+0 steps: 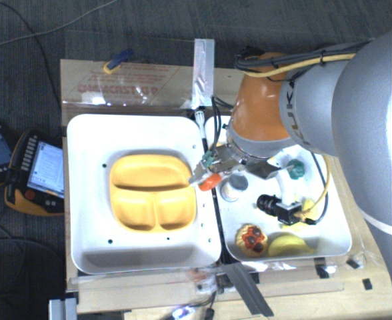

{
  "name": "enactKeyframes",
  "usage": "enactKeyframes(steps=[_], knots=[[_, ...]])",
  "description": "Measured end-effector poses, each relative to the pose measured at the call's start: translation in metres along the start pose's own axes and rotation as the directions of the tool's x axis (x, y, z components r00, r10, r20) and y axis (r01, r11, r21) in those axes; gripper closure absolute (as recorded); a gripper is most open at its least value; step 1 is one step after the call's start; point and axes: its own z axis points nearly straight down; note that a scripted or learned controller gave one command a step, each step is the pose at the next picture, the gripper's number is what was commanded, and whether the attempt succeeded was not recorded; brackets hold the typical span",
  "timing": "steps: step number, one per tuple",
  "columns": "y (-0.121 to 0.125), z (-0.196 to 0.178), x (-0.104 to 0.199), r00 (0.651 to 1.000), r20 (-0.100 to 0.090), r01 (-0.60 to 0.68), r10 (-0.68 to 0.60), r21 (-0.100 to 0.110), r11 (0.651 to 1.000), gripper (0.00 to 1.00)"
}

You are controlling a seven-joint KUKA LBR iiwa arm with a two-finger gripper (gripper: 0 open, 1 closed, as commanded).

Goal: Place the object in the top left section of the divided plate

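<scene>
Gripper point(208, 173) over ridge between bins, fingers closed on small orange object point(210, 182), apparently carrot-like; grasp looks real, though view is poor. Object's long axis runs lower-left to upper-right. Yellow divided plate point(153, 191) lies left of gripper, in left bin point(89, 145). Top left section point(133, 172) sits left of gripper, just beyond plate's near rim: short leftward carry remains.

Your arm point(356, 105) enters from right, grey link filling upper right corner. Orange band point(266, 109) sits above wrist, cables looped over it. Wrist points down-left toward divider between bins. Your gripper point(208, 176) sits low at that divider, small orange object point(210, 181) showing between its fingertips.
</scene>
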Motion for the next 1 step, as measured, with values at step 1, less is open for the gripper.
enactKeyframes(steps=[1], knots=[[0.0000, -0.0081, -0.0005, 1.000, -0.001, -0.001, 0.001, 0.002, 1.000, 1.00]])
